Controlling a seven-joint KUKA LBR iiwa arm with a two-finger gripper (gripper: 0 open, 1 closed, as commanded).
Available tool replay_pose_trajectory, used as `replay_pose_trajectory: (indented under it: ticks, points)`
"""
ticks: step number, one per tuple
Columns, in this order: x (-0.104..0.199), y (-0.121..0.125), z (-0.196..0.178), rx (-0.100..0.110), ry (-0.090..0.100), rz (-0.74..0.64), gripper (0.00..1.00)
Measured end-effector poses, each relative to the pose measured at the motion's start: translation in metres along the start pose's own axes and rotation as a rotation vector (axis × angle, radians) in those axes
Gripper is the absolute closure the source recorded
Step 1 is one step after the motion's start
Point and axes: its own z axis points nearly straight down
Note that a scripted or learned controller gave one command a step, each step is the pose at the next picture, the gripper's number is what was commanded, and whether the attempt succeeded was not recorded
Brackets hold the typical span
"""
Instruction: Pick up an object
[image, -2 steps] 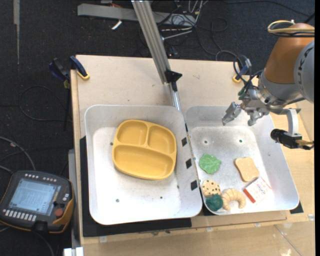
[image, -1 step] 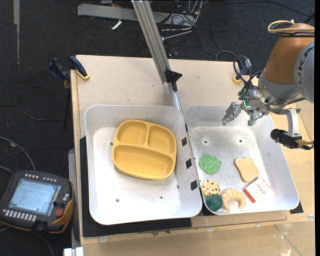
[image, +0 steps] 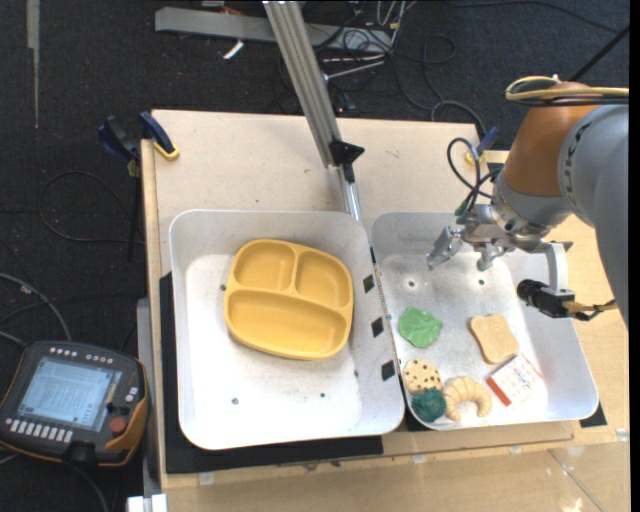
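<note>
Camera view: I look down on the tabletop with the two white bins side by side, and the arm coming in from the right.
End effector: the end effector hangs over the upper part of the right bin; its two fingers are spread apart and I see nothing between them.
Progress: as I judge it, the pick is not yet done. Nothing is lifted and every object lies flat on the bin floor.
What is left: choosing one object, bringing the fingers down around it, closing and lifting.
Candidate objects: all sit in the lower half of the right bin. The green leaf is the nearest to the fingers, below and a little left of them. The toast slice lies to its right, well apart from it.
Lower cluster: the chocolate-chip cookie, a dark green lump and the croissant are packed close, the lump touching or just beside the croissant. A small red-and-white packet sits near the croissant's right end.
Left bin: the left bin carries a yellow divided plate, apart from the arm.
In the way: the crowded lower cluster and the near bin wall could spoil a grasp there; I reckon the leaf or the toast is the freer choice.
Surroundings: a metal pole slants down to the gap between the bins, and a teach pendant rests off the tabletop at lower left.
</note>
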Motion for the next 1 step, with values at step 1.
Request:
replay_pose_trajectory:
  ticks: [1]
  points:
    - [0.0009,-0.0005,0.0406,-0.001,0.000,0.001,0.00]
